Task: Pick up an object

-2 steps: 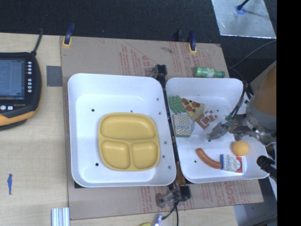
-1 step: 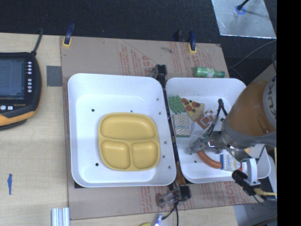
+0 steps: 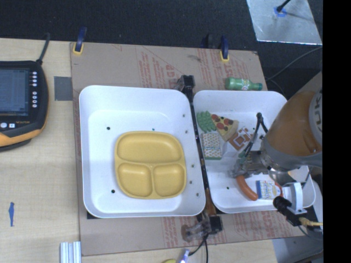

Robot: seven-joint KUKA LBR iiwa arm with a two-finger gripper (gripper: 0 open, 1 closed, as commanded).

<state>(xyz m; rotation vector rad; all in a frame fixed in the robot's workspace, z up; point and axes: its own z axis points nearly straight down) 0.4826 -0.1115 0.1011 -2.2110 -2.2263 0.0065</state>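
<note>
- Over the right bin (image 3: 277, 98), near-right part, the arm's wrist hangs low; pincer (image 3: 248, 167) sits about above the toy sausage (image 3: 247, 188). Cannot tell how the pincer stands or whether it has hold of anything, the arm's grey and orange bulk covers it.
- Likely target: sausage, lying flat on the bin floor near the near wall. Judged light, smooth plastic, rounded, so may roll or slip; best taken across its middle, short axis.
- Other candidates further left in same bin: pizza slice (image 3: 224, 125), green piece (image 3: 205, 120), checked packet (image 3: 211, 145), small card (image 3: 240, 139). All flat and thin, hard to get under.
- Left bin (image 3: 96, 106) holds a yellow divided tray (image 3: 149, 165); stiff, wide, poor pick.
- Green bottle (image 3: 243, 84) lies on the counter beyond the right bin.
- Hidden: right bin's right side under the arm; a blue-white item (image 3: 265, 189) beside the sausage is partly covered, unclear what.
</note>
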